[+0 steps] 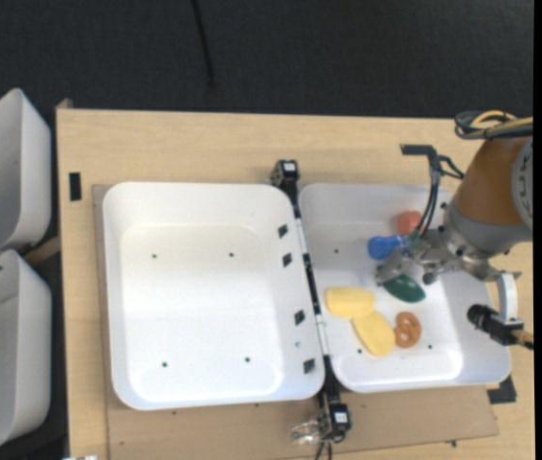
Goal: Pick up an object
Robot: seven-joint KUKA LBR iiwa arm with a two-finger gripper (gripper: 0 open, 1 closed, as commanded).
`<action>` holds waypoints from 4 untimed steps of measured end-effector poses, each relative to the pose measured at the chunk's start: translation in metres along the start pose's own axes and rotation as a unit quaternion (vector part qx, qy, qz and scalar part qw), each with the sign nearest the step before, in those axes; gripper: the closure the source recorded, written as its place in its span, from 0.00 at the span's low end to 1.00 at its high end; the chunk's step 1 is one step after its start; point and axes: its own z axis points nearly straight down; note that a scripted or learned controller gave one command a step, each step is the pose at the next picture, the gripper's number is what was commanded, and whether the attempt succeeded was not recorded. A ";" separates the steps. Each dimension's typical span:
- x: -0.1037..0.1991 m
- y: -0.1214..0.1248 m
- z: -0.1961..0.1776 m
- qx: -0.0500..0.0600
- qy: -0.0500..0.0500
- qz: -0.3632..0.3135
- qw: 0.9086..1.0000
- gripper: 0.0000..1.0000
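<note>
Landmark for this record: the right bin (pixel 395 381).

Item 1. The left bin (pixel 108 257) stands directly to the left of the right bin, the two rims touching along a seam with small black clips (pixel 286 230). Both rest on the wooden bench (pixel 204 142).

Item 2. Two yellow pieces lie in the left half of the right bin. The upper yellow piece (pixel 350 302) is near the bin's left wall, about mid-height. The lower yellow piece (pixel 374 334) lies just below it, toward the bin's near edge; the two touch or nearly so.

Item 3. A blue object (pixel 382 247) lies near the middle of the right bin, on its far side.

Item 4. A dark green object (pixel 407 290) lies at the bin's centre, just below the blue one.

Item 5. A brown pretzel-shaped piece (pixel 407 329) sits in the bin's near half, just right of the lower yellow piece.

Item 6. An orange object (pixel 407 222) lies near the bin's far wall, above and right of the blue one.

Item 7. My gripper (pixel 407 268) is low over the centre of the right bin, directly above the dark green object and beside the blue one. Whether it is released or clenched, I cannot tell; no object is visibly in its grasp.

Item 8. My arm (pixel 491 195) crosses the bin's right rim.
</note>
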 end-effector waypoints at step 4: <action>0.008 0.063 0.016 -0.008 -0.001 -0.005 1.000 0.00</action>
